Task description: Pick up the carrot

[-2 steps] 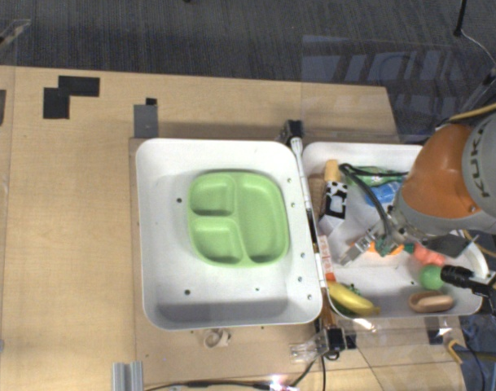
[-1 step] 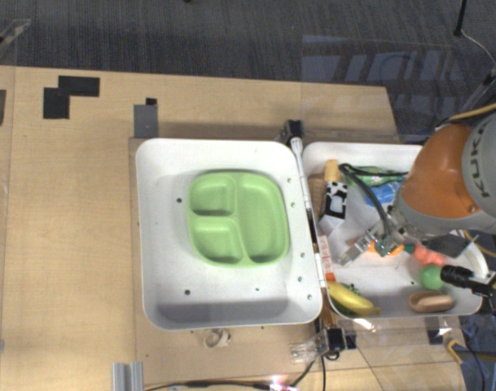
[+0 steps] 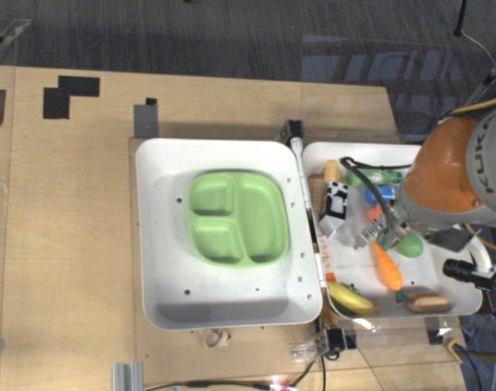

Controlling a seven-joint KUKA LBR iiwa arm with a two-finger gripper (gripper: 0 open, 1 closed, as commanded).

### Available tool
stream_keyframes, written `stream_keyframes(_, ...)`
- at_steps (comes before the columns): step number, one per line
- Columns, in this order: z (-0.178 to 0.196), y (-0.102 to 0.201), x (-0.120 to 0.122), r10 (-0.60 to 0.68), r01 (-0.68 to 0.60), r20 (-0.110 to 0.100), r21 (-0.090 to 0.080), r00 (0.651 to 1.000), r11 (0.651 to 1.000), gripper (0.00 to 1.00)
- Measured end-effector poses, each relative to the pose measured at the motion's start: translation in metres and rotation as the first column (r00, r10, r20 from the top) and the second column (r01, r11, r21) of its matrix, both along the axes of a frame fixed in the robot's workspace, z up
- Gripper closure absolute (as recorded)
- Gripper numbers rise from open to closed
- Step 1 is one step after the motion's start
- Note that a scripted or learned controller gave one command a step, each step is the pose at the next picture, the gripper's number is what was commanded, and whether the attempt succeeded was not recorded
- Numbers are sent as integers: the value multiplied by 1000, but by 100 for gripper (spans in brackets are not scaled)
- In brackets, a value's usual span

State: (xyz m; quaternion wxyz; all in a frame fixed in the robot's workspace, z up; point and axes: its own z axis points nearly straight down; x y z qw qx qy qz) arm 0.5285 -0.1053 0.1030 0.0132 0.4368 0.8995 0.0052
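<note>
Near the right bin's (image 3: 476, 304) front edge lie a banana (image 3: 351, 299) and the carrot (image 3: 387, 270). Above the carrot's top end hangs the gripper (image 3: 376, 233), probably to grasp; its state I cannot tell.

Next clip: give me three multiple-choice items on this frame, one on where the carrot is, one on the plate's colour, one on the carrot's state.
1. The carrot lies in:
A. the right bin
B. the left bin
C. the bare bench

2. The divided plate is:
A. blue
B. green
C. red

3. The carrot is:
A. lifted clear of its bin
B. standing on the plate
C. lying on the bin floor

Answers: 1 A, it lies among the right bin's items, by the banana. 2 B, plainly green. 3 C, it rests flat just below the gripper.
</note>
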Motion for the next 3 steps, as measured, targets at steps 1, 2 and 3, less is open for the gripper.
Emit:
stream_keyframes(1, 0, 0, 0, 0, 0, -1, 0, 1000, 1000, 0)
stream_keyframes(2, -11, 2, -32, 271, -271, -1, -8, 962, 962, 0)
stream_keyframes(3, -11, 2, -32, 271, -271, -1, -8, 963, 963, 0)
